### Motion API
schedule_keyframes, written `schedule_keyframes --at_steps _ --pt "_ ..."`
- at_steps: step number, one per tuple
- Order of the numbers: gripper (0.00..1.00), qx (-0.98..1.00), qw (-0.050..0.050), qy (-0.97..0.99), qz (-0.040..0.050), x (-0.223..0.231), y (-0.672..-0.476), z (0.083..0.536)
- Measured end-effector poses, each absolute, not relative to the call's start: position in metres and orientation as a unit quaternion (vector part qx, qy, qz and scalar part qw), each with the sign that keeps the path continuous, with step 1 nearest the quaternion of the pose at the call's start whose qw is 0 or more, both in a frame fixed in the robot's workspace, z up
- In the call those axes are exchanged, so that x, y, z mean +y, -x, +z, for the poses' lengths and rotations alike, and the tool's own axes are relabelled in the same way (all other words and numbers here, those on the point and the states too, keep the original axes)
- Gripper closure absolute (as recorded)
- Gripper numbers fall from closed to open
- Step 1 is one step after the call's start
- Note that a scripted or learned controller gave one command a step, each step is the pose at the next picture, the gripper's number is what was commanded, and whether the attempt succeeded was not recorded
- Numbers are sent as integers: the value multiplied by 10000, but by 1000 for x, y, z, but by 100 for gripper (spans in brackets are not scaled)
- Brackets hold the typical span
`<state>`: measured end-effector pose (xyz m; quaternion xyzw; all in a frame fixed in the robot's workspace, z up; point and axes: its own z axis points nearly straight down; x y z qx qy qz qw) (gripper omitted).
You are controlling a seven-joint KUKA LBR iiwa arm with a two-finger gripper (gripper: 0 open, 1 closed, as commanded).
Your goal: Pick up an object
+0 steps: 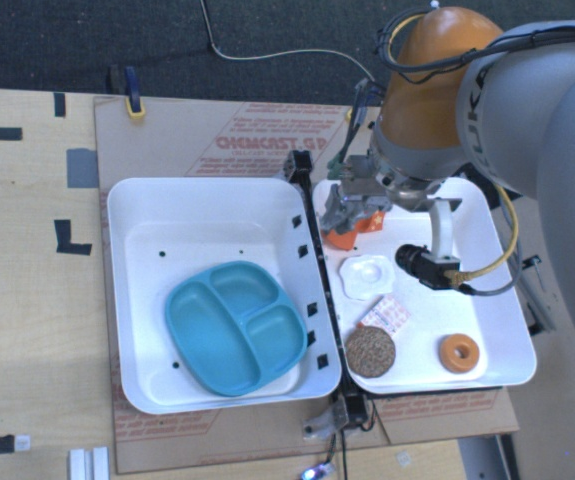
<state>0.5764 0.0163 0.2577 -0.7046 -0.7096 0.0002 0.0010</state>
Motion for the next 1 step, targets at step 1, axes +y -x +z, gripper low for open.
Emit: schedule_keyframes --at_steps 1 --pt "100 -7093 11 7049 6 64 -569 251"
